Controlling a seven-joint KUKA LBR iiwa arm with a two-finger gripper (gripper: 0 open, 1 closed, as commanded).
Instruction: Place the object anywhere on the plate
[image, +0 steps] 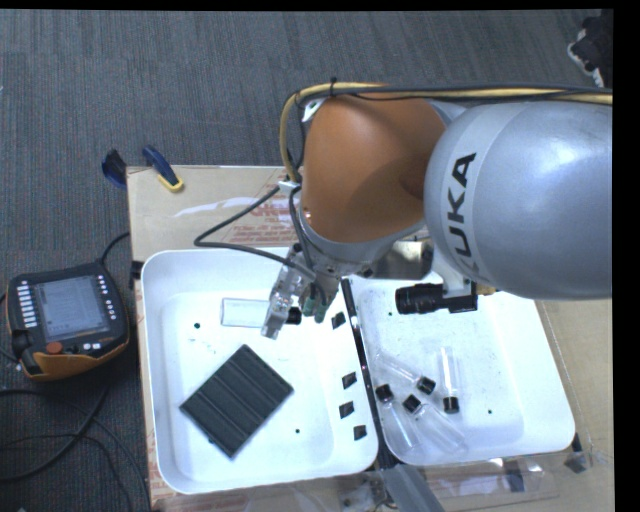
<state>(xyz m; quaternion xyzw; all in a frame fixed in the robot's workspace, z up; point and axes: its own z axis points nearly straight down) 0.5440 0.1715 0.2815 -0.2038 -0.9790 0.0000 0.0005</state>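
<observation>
The plate (237, 398) is a dark ribbed square lying at an angle on the floor of the left bin (160, 300). My gripper (290, 310) hangs over the left bin's upper right part, above and to the right of the plate and close to the wall between the bins. A small black piece (293, 315) sits at the gripper's tip; I cannot make out what it is. Several clear vials with black caps (420, 390) lie in the right bin (530, 340).
A clear flat rectangle (240, 312) lies in the left bin just left of the gripper. Black clips (347, 381) line the wall between the bins. A teach pendant (65, 315) lies on the floor to the left. The arm's orange band (360, 170) and grey body overhang both bins' far edges.
</observation>
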